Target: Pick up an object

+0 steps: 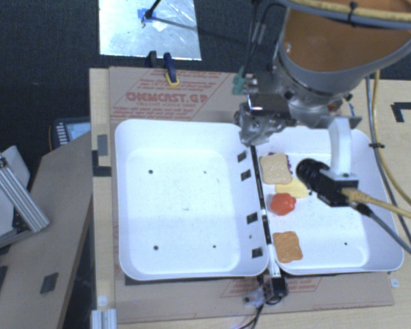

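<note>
The desk is a pale wooden surface under a sheet of brown cardboard printed with red lettering, and on that cardboard sit two shallow white bins side by side. A shiny foil sheet lies on the dark floor beyond.

From the camera view, the left bin holds nothing to grasp; all the candidates lie in the right bin, close to the divider between the two. Nearest the far end is a tan toast-like slice, with a yellow piece touching its lower right edge. A red tomato-like piece lies just below them, and a second orange-brown slice sits apart, towards the near rim.

The gripper hangs over the far end of the divider, just beyond the toast-like slice, so that slice lies from it towards the camera and slightly right. Its long axis runs roughly along the divider. I judge it the closest target; a short shift towards the near rim and then a descent would be needed.

The arm enters from upper right, its broad orange band filling the top corner, wrist pointing downward. A black cylindrical unit on a white bracket juts over the bin beside the food pieces. Whether the gripper is open cannot be told here.
</note>
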Tool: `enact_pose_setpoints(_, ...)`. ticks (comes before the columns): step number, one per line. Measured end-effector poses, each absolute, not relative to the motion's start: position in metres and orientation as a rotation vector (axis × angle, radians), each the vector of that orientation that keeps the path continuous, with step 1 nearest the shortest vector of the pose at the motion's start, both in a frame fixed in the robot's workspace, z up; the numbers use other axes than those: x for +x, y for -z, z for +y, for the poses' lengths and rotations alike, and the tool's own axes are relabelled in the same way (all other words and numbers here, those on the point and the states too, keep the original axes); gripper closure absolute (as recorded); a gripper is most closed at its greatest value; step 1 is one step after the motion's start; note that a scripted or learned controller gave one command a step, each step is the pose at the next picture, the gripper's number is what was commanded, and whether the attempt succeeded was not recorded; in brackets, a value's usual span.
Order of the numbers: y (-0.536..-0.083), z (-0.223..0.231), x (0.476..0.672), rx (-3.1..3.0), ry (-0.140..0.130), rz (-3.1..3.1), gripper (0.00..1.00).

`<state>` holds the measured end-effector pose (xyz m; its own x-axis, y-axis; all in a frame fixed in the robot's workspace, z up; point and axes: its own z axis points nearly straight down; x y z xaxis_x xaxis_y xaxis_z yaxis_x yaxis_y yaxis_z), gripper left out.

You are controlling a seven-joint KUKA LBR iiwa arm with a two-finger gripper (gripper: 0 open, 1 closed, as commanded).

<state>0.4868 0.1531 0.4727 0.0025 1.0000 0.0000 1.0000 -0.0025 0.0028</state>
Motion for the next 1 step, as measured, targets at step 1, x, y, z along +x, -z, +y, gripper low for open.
enact_pose_setpoints(1,-0.5387,0.1528,0.4866,2.215,-0.013,2.223,1.00)
